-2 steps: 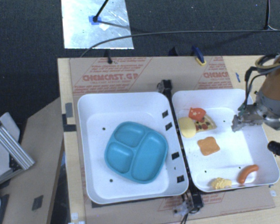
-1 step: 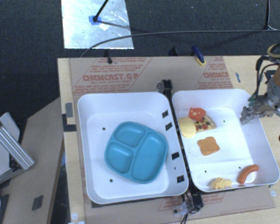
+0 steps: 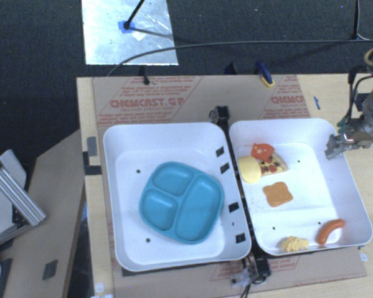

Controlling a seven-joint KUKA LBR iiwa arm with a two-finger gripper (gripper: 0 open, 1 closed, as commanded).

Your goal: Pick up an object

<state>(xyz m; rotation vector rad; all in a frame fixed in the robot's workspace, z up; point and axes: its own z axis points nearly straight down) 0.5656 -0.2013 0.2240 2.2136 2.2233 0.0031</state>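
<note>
- Nearest, along the front wall of the right bin [image 3: 358, 217], a pale yellow lumpy piece [image 3: 293, 244], possibly toy corn, is seen, and just to its right a small orange sausage [image 3: 330, 230] lies tilted near the front right corner.
- Further in, a brown toast-like slice [image 3: 277, 194] is laid flat on the bin floor, apart from the two front pieces.
- Beyond it, against the left wall of that bin, a pale yellow rounded piece [image 3: 250, 170] is found touching a pizza-like slice [image 3: 273, 165], and a red piece [image 3: 262, 150] is set just behind them.
- In the left bin [image 3: 121, 155], a blue divided plate [image 3: 181, 201] with three compartments is placed near the middle, slightly turned.
- The two bins are set side by side on a brown sheet with red lettering [image 3: 146, 97], which covers the surface [image 3: 368, 167].
- At the far right, the hand [image 3: 342, 141] is held over the back right rim of the right bin, well apart from all the toy food; nothing is seen between its fingers, and whether they are spread or pressed together cannot be told from this view.
- Farthest back, a shiny silver sheet [image 3: 128, 30] with a small blue mark is seen on the dark floor beyond the surface.
</note>
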